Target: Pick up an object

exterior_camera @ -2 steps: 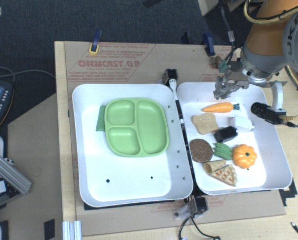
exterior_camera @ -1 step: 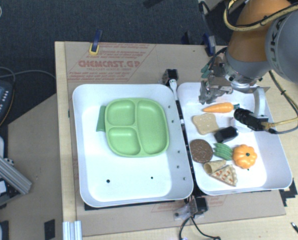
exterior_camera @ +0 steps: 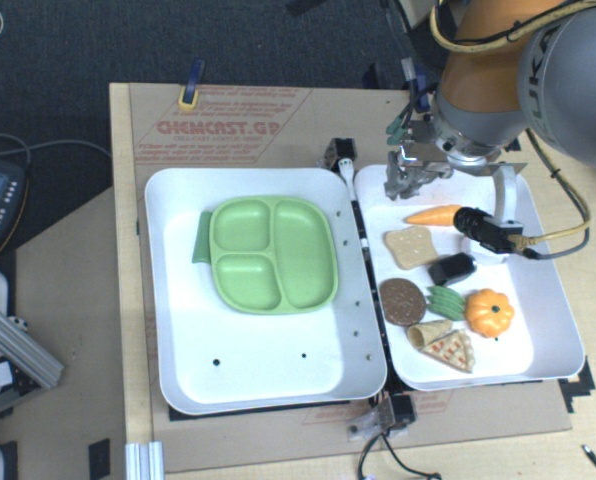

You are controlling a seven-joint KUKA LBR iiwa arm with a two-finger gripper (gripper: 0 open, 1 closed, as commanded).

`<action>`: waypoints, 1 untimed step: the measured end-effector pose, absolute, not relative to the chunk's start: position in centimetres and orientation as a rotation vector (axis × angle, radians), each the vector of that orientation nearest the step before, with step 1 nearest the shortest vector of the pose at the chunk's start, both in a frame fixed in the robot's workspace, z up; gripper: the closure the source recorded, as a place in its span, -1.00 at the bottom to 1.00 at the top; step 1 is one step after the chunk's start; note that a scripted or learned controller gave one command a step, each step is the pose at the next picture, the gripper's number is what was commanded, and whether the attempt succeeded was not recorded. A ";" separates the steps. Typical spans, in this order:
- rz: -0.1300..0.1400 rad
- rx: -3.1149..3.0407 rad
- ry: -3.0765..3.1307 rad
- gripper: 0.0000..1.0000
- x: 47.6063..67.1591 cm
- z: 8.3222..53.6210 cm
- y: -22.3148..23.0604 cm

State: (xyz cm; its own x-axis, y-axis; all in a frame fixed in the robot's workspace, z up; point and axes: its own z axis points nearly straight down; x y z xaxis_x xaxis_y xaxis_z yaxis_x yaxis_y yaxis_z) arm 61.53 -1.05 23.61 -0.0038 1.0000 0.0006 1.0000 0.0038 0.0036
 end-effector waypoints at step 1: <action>-0.004 2.224 2.221 1.00 61.5 22.2 -2.3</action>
